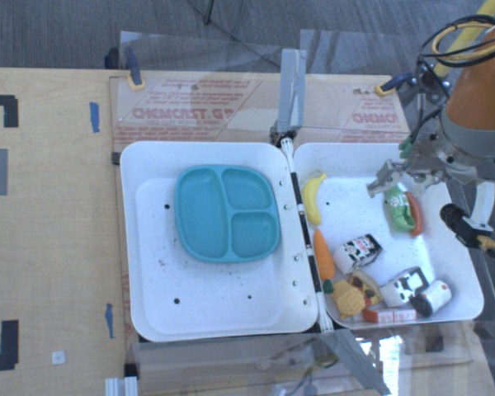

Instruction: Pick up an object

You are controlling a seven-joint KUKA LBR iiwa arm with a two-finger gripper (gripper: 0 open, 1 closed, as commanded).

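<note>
My gripper [404, 180] hangs over the far right part of the right bin [346, 190], and its fingers look spread with nothing between them. Just below it lies a green packet with an orange-red piece [402, 209]. A yellow banana [313, 198] lies by the bin's left wall, with an orange carrot [323, 254] below it. A black-and-white carton [359, 250] sits mid-bin. Another black-and-white item [414, 287] and a yellow-brown toy [351, 297] lie near the front edge.
The left bin [148, 246] holds a teal divided plate [228, 213]. A metal divider post [290, 89] stands behind the seam between the bins. A small red-and-white bar [389, 314] lies at the right bin's front rim. Cables loop above the arm [470, 97].
</note>
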